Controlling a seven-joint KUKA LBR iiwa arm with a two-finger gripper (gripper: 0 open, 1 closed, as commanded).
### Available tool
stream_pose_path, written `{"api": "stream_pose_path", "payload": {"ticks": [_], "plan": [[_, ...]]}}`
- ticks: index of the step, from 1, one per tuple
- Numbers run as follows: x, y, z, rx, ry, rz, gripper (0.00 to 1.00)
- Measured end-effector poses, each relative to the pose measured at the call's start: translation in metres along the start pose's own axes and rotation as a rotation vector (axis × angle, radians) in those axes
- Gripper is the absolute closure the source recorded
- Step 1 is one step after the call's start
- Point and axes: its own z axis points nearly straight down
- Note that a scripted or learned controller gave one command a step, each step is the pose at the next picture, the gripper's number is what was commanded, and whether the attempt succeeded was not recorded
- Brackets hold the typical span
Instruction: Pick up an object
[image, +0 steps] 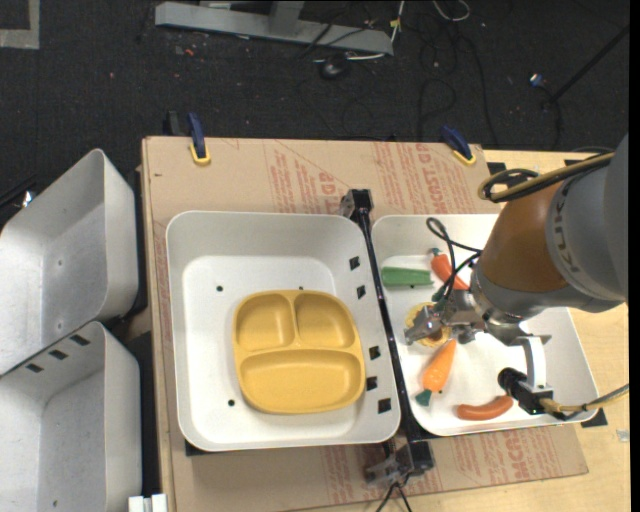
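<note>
The setting is a robotics laboratory test cell. A cardboard sheet (300, 165) covers the bench and is fixed at its far edge by two clamps (198, 140). Two white bins (190, 330) sit side by side on it. Loose cables (430, 100) run over dark carpet (100, 80), and spare white bins (70, 250) stand at the left.

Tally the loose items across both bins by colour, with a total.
Yellow: 1, divided plate, left bin
Green: 1, block, right bin
Orange: 2, carrot and a piece partly behind the arm
Red-orange: 1, sausage
Total: 5
</note>
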Motion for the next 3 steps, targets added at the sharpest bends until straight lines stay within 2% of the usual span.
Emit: {"api": "stream_pose_path", "payload": {"ticks": [1, 3], "plan": [[0.0, 0.001, -0.012, -0.005, -0.001, 0.002, 1.0], [-0.014, 0.01, -0.117, -0.009, -0.003, -0.003, 1.0]]}}
